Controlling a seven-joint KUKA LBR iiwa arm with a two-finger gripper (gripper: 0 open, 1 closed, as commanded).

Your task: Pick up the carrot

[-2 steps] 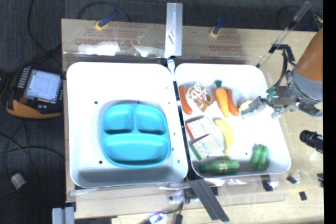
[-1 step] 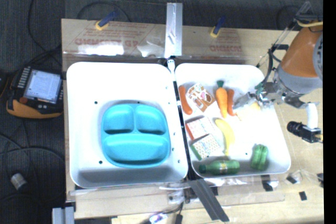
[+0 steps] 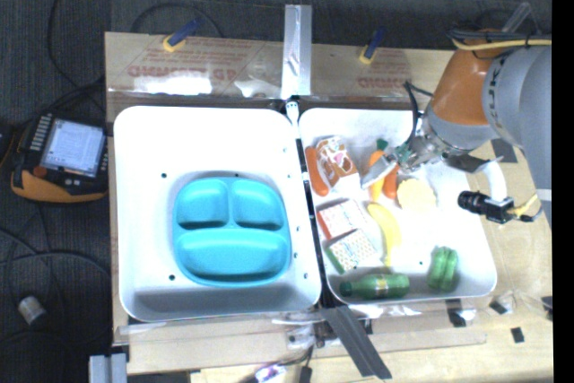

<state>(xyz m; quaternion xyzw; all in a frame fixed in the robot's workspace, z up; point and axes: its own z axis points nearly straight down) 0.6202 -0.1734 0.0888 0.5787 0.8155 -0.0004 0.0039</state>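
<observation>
The carrot is a small orange piece with a green tip, lying in the upper middle of the right bin. My gripper reaches in from the right, low in that bin. It sits right over the carrot's upper end and hides part of it. The carrot's lower orange end pokes out beneath the gripper, next to a pale yellow round piece. Nothing is visibly lifted off the bin floor.
The right bin also holds an orange elongated item by its left wall, a printed packet, two small boxes, a banana, a cucumber and a green pepper. A blue divided plate lies in the left bin.
</observation>
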